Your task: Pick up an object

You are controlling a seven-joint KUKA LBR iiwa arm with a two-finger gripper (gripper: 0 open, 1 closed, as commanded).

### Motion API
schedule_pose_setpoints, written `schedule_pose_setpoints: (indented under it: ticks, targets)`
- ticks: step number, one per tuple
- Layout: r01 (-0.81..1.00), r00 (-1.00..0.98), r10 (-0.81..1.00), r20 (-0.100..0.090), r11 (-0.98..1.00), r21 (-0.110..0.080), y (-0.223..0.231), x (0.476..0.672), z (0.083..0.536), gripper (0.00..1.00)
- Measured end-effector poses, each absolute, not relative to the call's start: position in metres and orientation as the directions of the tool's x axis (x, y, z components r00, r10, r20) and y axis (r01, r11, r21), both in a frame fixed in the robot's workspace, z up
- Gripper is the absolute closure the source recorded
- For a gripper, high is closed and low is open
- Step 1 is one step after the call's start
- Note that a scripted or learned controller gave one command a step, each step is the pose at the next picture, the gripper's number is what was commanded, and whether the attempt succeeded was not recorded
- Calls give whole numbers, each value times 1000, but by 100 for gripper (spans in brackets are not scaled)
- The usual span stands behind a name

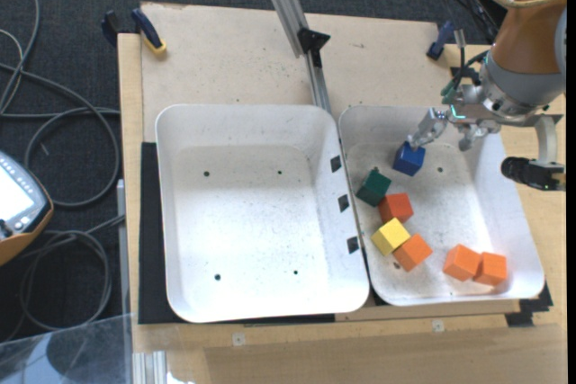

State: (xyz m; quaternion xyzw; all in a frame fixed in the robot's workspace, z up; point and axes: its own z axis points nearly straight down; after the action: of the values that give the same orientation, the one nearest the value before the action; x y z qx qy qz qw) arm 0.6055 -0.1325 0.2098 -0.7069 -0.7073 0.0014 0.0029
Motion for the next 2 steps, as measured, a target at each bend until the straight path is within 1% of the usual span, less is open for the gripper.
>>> schedule_pose_setpoints:
  ticks: [1, 2]
  targets:
    - [1000, -1, 1000, 1, 1, -2, -133, 606, 212, 0]
    - [1000, 0, 1000, 2, 0, -6, -129, 597, 165, 0]
